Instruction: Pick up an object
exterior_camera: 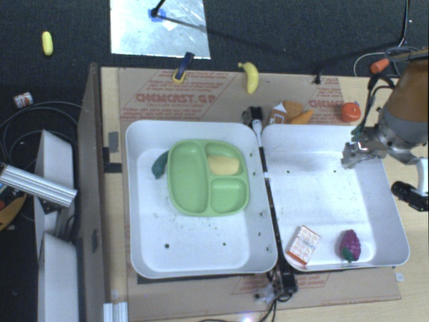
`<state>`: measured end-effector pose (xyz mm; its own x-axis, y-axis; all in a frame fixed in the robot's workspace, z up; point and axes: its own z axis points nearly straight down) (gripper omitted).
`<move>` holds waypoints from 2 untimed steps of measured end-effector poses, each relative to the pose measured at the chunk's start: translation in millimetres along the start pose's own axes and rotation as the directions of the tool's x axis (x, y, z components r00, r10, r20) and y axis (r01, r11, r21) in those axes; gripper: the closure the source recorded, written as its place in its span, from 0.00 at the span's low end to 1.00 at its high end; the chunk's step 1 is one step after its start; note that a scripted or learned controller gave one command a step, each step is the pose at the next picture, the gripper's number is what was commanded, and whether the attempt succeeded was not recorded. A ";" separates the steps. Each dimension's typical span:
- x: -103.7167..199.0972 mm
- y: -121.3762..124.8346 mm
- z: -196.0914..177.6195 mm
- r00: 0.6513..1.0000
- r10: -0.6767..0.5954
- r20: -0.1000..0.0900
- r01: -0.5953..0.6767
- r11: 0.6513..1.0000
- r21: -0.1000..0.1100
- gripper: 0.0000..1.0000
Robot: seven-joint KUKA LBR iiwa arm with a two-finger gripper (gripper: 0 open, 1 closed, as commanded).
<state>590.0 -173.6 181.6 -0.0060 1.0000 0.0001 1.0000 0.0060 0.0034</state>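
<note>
Although the bench carries many things, the two white bins take up most of it, lying side by side under a camera that looks down at a slant. The left bin (pixel 144 247) holds a green divided plate (pixel 204 180) with a pale yellow piece (pixel 224 163) in its upper right compartment, and a dark teal item (pixel 159 164) just beside the plate's left edge. The right bin (pixel 322 200) is mostly bare floor; near its front wall lie a small orange-and-white carton (pixel 303 245) and, just to the carton's right, a purple grape-like toy (pixel 348 245). The grey arm (pixel 405 109) reaches in from the right, and its gripper (pixel 355 153) hangs over the bin's upper right corner, well apart from both objects. Whether the jaws are open or shut cannot be told from this view.

The carton is the likeliest target. Its long axis runs diagonally, from lower left to upper right, and it lies flat against the floor close to the front wall. The grape toy is rounder, slightly longer front to back.

Several things could go wrong. The jaws might close across the carton's length instead of its width and slip off. A flat carton gives little to grip, so the gripper may scrape over it. The nearby wall could also block the descent, or the grape could roll away when nudged.
</note>
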 end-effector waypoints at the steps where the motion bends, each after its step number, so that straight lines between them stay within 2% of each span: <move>1: 7.7 16.7 2.7 1.000 0.000 0.000 0.000 1.000 -0.001 1.00; 2: 22.2 31.5 18.7 1.000 0.000 0.001 0.000 1.000 0.001 1.00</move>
<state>621.4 -151.3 163.0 -0.0064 1.0000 -0.0013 1.0000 0.0064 0.0026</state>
